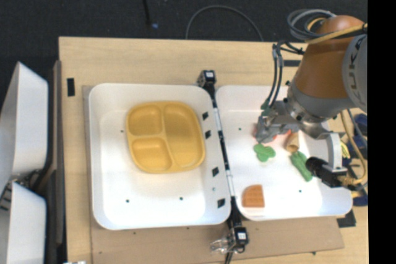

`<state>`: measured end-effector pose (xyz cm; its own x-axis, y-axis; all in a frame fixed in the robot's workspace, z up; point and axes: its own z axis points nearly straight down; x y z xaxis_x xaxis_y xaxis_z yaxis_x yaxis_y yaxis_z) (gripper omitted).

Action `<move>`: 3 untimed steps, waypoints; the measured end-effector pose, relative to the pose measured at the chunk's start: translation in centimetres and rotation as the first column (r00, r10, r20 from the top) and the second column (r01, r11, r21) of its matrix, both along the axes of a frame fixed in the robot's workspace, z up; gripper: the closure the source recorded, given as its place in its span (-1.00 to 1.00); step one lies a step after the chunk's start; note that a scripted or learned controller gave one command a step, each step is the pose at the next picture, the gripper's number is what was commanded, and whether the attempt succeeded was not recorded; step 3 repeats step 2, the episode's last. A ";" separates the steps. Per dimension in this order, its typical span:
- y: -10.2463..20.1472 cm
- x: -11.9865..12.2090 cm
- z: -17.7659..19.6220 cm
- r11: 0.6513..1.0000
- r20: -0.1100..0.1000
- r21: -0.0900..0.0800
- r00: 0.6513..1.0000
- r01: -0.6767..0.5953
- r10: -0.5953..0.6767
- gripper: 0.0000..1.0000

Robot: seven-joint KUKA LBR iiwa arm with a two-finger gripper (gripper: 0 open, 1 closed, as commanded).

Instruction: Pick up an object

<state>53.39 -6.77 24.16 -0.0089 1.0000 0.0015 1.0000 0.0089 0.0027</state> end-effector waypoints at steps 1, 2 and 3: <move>6.0 -0.5 0.7 1.000 -0.001 0.000 1.000 0.001 -0.001 1.00; 11.6 -0.7 1.4 1.000 -0.001 0.001 1.000 -0.001 0.001 1.00; 11.6 -0.7 1.4 1.000 -0.001 0.001 1.000 -0.001 0.001 1.00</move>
